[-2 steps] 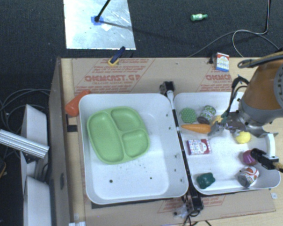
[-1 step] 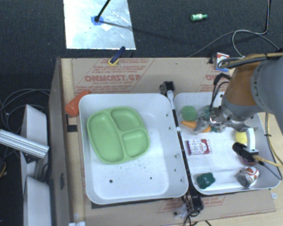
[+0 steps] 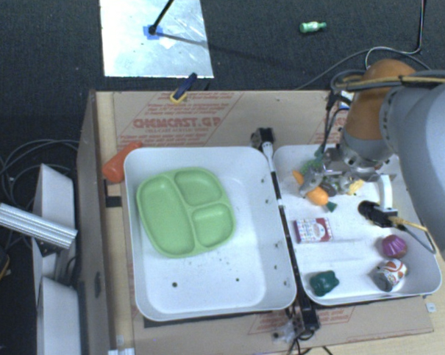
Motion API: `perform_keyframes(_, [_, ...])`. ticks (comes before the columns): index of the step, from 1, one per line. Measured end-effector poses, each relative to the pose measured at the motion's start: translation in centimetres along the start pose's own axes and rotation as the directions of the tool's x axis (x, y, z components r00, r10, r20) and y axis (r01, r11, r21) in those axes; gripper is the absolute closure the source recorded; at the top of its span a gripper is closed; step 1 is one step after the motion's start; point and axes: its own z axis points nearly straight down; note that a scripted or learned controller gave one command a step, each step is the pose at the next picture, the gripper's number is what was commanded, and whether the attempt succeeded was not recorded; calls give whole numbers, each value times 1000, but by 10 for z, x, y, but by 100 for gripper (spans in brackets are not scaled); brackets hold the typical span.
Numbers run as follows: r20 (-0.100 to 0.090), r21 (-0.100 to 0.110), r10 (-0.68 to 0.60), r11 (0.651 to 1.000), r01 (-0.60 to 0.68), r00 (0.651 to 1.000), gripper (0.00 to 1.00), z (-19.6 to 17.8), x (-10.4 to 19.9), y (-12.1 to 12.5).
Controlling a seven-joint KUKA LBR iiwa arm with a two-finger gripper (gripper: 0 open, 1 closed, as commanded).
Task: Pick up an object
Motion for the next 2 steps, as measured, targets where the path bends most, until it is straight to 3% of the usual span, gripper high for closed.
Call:
perform_keyframes(1, [3,-40,-8,999,8,1000,0,-5,24,0])
perform_keyframes(2, [2,-56,-15,998,15,1000,100,-20,27,4])
